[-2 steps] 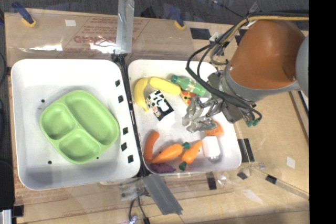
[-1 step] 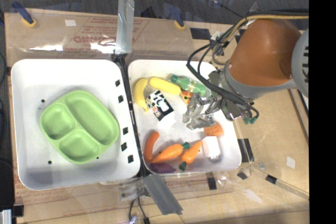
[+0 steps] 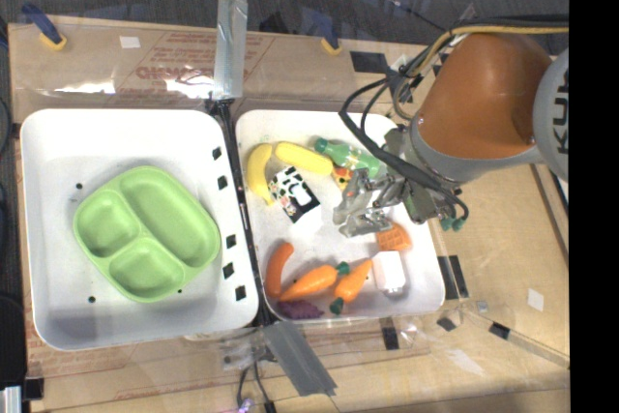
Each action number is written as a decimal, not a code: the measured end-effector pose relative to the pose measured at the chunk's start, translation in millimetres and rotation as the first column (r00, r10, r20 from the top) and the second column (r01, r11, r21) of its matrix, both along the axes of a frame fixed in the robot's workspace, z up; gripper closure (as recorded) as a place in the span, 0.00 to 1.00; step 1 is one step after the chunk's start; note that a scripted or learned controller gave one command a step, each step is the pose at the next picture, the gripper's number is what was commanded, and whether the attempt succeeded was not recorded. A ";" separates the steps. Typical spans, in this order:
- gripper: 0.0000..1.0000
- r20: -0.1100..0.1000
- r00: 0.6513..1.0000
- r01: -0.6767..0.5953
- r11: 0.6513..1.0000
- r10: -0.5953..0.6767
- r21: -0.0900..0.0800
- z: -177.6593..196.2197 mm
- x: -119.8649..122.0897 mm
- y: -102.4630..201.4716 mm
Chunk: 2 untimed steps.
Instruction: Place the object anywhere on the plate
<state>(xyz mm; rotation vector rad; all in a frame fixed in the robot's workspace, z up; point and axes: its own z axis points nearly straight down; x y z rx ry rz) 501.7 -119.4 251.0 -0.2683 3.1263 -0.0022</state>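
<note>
This is a robot test lab, not a home or kitchen. Two white bins point(image 3: 58, 208) sit side by side on a plywood bench point(image 3: 503, 237), fixed with strips of grey tape point(image 3: 230, 44). Black marker squares line the bins' shared edge, and loose black cables point(image 3: 372, 102) loop off the grey arm point(image 3: 484, 102) to the bins' right. The fruit and vegetables point(image 3: 319, 280) are plastic toys.

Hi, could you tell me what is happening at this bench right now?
A grey arm reaches in from the right, with its hand low over the right bin, among toy food: bananas, carrots and a white block. Whether it grips anything is unclear. The green plate sits in the left bin with no food on it, so nothing has been placed yet.
</note>
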 end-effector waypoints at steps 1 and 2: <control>1.00 -0.004 0.998 0.062 0.998 -0.062 0.001 2.2 -7.6 3.0; 1.00 -0.006 0.981 0.194 0.981 -0.194 0.001 -7.0 -2.8 1.5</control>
